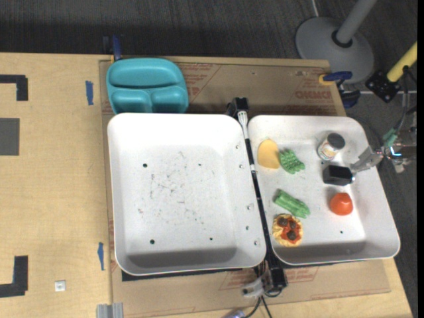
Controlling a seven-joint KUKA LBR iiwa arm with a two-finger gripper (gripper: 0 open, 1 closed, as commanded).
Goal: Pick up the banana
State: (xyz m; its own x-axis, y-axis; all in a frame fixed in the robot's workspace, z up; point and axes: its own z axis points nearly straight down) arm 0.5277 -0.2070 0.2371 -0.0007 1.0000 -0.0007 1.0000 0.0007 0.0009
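While the end effector [339, 173] hangs low in the right bin [371, 244], its opening unreadable, that bin holds one yellow banana [267, 154], two green toys, one tomato [341, 203].

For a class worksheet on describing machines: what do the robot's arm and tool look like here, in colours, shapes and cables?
The tool ends in a small, black, blocky piece. Behind it runs a slim silvery-grey link, angular rather than round. Near the picture's right edge, thin dark cables and a small teal-green part sit on the arm. Any markings are too small to read.
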